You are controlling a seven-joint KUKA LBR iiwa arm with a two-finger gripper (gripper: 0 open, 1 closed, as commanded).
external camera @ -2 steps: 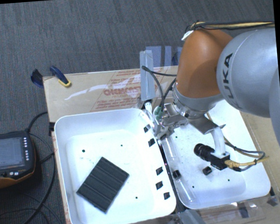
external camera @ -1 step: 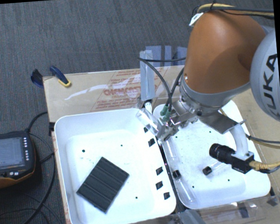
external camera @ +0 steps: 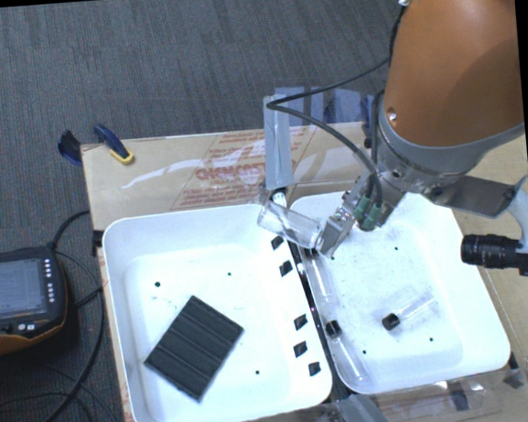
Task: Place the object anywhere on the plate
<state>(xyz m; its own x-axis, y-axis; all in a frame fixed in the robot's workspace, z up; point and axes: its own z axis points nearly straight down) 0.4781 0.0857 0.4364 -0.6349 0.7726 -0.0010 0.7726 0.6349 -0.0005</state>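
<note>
A dark ribbed rectangular plate (external camera: 195,346) lies flat in the left bin (external camera: 122,264), turned at an angle. A small clear tube-like object with a black end (external camera: 408,312) lies on the floor of the right bin (external camera: 470,261), toward its front. My gripper (external camera: 310,230) hangs above the divider between the two bins, near their back edge. It stands open, with nothing between its fingers. It is well behind and to the left of the clear object, and up and to the right of the plate.
Black clips (external camera: 298,322) line the divider between the bins. A metal post (external camera: 279,149) rises behind the bins. A handheld controller (external camera: 14,296) sits left of the bench, blue clamps (external camera: 111,143) at the back left, and a black camera (external camera: 493,252) at the right.
</note>
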